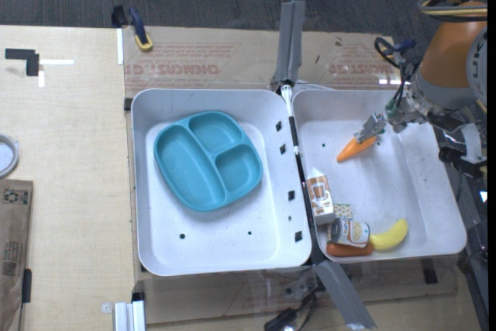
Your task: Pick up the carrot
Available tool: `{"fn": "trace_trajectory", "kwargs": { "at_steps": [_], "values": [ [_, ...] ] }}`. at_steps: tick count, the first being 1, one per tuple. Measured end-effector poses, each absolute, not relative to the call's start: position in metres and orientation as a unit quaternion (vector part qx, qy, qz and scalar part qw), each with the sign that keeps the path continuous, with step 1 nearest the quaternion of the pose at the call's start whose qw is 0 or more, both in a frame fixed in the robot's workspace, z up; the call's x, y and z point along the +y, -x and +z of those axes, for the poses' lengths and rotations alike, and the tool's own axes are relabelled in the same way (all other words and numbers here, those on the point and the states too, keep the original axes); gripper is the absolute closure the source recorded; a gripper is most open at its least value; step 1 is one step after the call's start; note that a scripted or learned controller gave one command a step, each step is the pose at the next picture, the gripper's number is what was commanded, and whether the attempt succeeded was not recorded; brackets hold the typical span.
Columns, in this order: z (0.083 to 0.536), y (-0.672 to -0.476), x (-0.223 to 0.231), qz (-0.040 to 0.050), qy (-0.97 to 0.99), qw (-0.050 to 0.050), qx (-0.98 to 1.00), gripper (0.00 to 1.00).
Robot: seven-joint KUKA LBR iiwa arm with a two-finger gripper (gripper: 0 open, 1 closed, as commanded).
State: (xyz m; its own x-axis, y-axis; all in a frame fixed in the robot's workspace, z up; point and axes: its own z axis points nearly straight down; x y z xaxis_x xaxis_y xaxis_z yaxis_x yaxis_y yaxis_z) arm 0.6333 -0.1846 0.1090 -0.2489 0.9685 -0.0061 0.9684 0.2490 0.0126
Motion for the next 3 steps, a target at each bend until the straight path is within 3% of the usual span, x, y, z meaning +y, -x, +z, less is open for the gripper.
{"fn": "trace_trajectory", "kwargs": {
  "at_steps": [1, 2, 3],
  "values": [
    [0.151, -0.64, -0.188, 0.0002, -0.675, 0.002, 0.738, 0.0],
    [0.091, -0.614, -0.153, -0.0011, -0.722, -0.001, 0.692, 0.0],
    [0.1, -0.614, -0.154, -0.001, -0.723, -0.001, 0.69, 1.0]
  ]
}}
